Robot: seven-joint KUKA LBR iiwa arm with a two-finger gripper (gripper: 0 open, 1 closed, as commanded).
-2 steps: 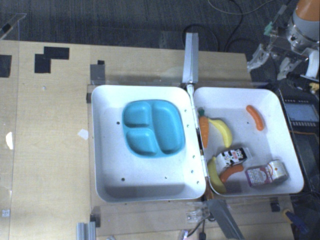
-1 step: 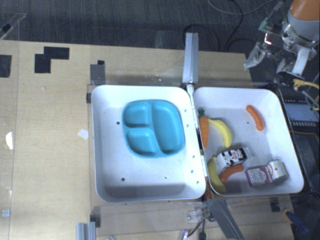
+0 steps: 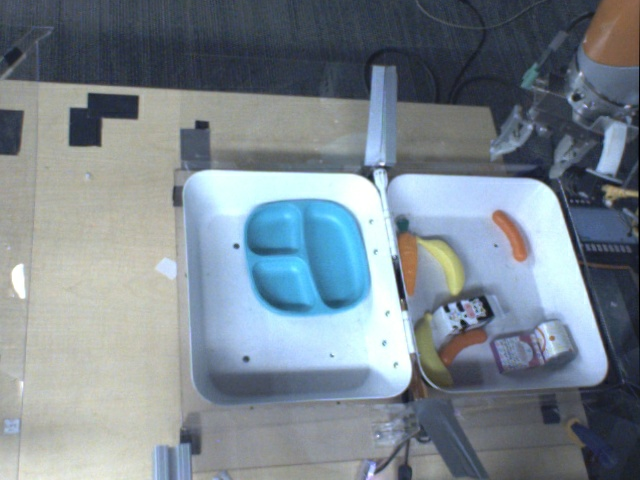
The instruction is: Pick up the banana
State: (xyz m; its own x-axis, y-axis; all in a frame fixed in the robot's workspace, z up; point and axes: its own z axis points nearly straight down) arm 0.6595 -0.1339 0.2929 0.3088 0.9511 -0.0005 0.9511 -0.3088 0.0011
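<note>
At the upper right of the frame, the gripper (image 3: pixel 540 136) hung above the bench, outside the back edge of the right bin (image 3: pixel 575 298); whether its fingers were open or closed could not be told, and nothing was visible between them. The banana (image 3: pixel 443 261) lay in the upper left part of that bin, well apart from the gripper, touching or just beside a carrot (image 3: pixel 408 265) that ran along the bin's left wall. A second banana (image 3: pixel 430 348) lay lower down, pressed against a small black-and-white carton (image 3: pixel 466 313) and a sausage (image 3: pixel 462 345). The likely trouble was crowding: a descent on either fruit could catch the neighbour instead, or the curved skin could slip from a closing grip. The wall beside the carrot left little room. The blue tray (image 3: pixel 305 254) sat in the left bin (image 3: pixel 210 298).
</note>
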